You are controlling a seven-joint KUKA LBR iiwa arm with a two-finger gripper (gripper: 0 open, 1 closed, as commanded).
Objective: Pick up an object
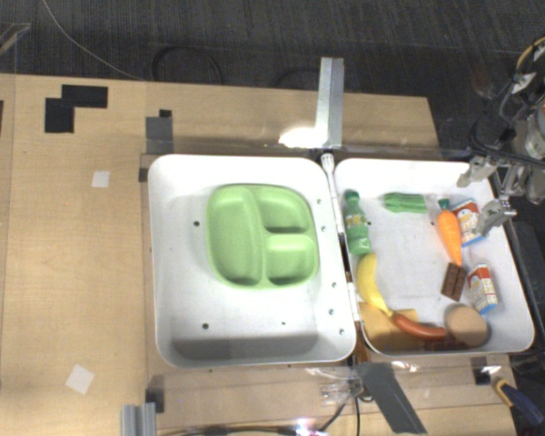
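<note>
At right edge, above the right white bin's (525, 312) far corner, the two-finger gripper (500, 193) hangs with fingers spread, nothing between them. Just below it — an orange plastic carrot (449, 232) beside a small white packet (468, 222). Left white bin (168, 243) holds a pale green divided tray (259, 234). Yellow banana (370, 282) lies along the right bin's left wall.

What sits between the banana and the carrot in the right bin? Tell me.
In the camera view, only bare white bin floor lies between the banana and the carrot; nothing rests on that stretch.
</note>
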